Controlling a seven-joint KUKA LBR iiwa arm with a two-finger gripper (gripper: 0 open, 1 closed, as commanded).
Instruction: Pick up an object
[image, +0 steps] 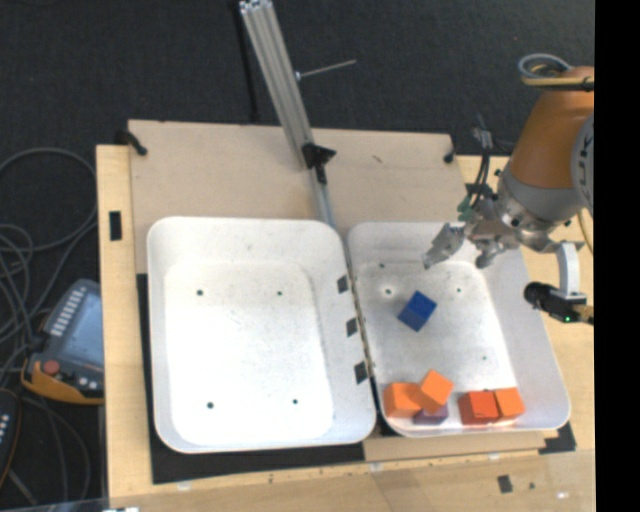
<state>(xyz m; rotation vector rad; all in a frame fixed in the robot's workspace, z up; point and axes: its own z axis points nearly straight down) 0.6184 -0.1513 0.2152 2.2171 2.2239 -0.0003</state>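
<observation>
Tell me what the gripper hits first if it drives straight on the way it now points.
Probably the bare floor of the right bin. The gripper points down over the bin's upper part; the blue cube sits lower left, seemingly off that line, though depth is unclear.
</observation>
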